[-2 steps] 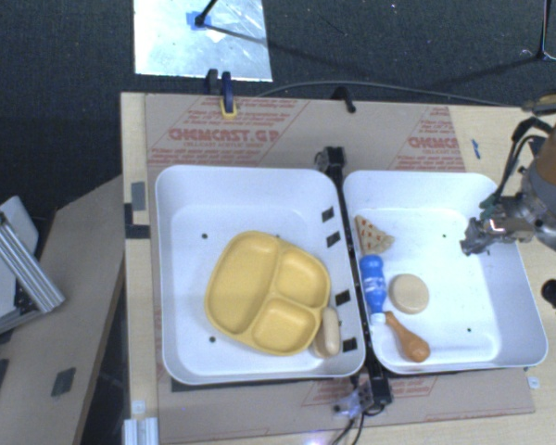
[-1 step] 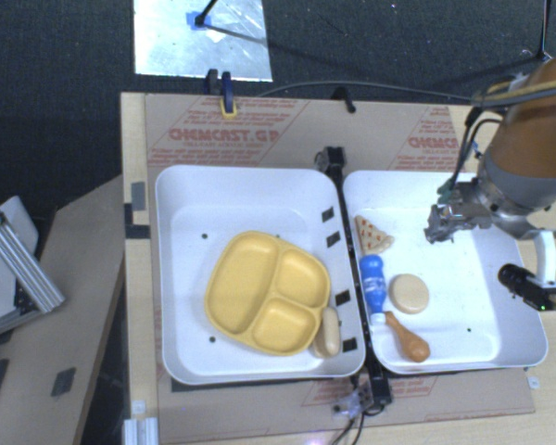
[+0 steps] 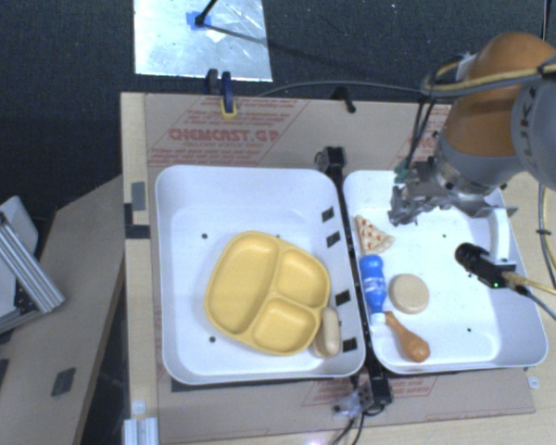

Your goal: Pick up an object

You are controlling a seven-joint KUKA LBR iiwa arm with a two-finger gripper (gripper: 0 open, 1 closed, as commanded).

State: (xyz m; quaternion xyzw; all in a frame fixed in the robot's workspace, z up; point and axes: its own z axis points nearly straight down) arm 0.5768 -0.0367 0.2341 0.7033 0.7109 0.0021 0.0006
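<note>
Now, arm: your claw (image 3: 410,204) hangs over the right bin's (image 3: 524,336) far end; grip state unclear.
Nearby: pizza slice (image 3: 373,236), blue bottle (image 3: 372,282).

Dark carpeted floor (image 3: 56,82) behind, with a shiny metal sheet (image 3: 202,24) lying on it. Tan table (image 3: 74,341) below, topped by printed cardboard (image 3: 232,128); aluminium rail (image 3: 18,267) at left.

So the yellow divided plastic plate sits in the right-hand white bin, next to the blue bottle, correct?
Not quite. The camera view shows the yellow divided plastic plate in the left white bin. The small blue bottle lies in the right white bin, just across the divider.
</note>
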